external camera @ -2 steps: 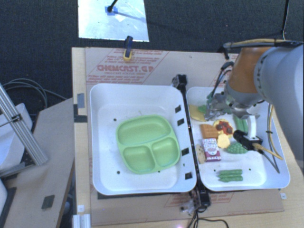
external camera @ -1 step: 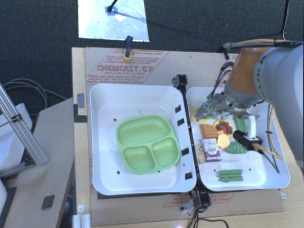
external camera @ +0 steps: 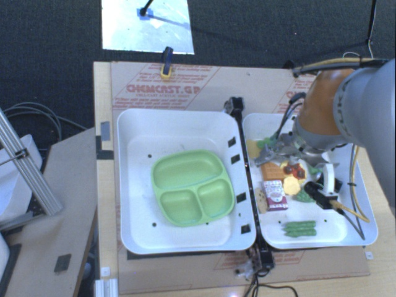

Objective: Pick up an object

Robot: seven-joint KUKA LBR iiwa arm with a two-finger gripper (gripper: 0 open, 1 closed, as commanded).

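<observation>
The right bin (external camera: 365, 228) serves as the landmark here: a shallow white tray whose floor holds a small jumble of toy food. Near its front wall lies a green pea pod (external camera: 300, 229), long, bumpy and flat on the floor, well apart from everything else. Toward the bin's middle, close to the divider it shares with the left bin (external camera: 133, 178), sits a small red and white carton (external camera: 275, 195) with printed sides, tilted a little, and just behind it an orange cracker-like square (external camera: 271, 171). A yellow piece (external camera: 291, 185) and a red piece (external camera: 295, 170) touch each other just beside the carton, with a pale green scrap (external camera: 304, 197) at their near edge. The gripper (external camera: 279, 152) hangs low over the back half of the right bin, above this cluster (its dark body and cables cover the pile's top), and whether it is parted or closed cannot be told from this slant; nothing can be seen held by it. The grey arm with its orange band (external camera: 322, 104) reaches in over the bin's far right corner. In the left bin rests a light green divided plate (external camera: 192, 186), three compartments, turned slightly askew.
</observation>
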